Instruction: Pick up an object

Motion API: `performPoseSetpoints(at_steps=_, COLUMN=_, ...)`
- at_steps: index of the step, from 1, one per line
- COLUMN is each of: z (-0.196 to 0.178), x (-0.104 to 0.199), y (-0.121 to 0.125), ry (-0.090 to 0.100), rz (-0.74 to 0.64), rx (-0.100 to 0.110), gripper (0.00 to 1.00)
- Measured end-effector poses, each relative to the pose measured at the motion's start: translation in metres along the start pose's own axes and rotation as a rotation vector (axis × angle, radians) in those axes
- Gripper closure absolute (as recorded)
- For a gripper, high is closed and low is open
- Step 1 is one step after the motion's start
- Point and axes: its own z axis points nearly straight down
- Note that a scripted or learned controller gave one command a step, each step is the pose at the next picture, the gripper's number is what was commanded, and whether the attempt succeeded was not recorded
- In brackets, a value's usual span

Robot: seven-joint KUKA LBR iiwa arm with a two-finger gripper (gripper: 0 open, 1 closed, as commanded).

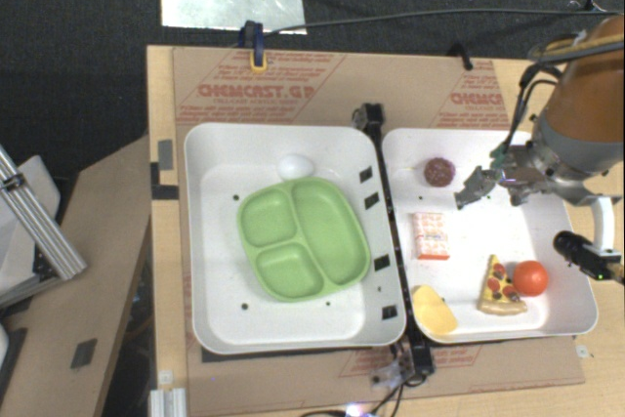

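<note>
The pincer (485,186), fingers apart and holding nothing, hovers over the right bin (566,319) near a burger patty (439,172).

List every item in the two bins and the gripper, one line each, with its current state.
Green three-compartment plastic plate: lying flat in the left bin, nothing in its compartments.
White egg-shaped object: lying at the plate's far edge.
Dark red round patty: lying flat in the right bin.
Pink-and-white packet: lying flat.
Yellow wedge: at the near left corner of the right bin.
Pizza slice: flat, beside the red tomato.
Gripper: above the right bin, holding nothing.
</note>
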Motion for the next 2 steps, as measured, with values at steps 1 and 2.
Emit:
performPoseSetpoints(at_steps=1, z=0.059, x=-0.001, y=0.004, ry=0.0, rz=0.002, rx=-0.001, gripper=0.0)
performPoseSetpoints(at_steps=2, z=0.103, x=-0.003, y=0.012, ry=0.0, rz=0.002, rx=0.001, gripper=0.0)
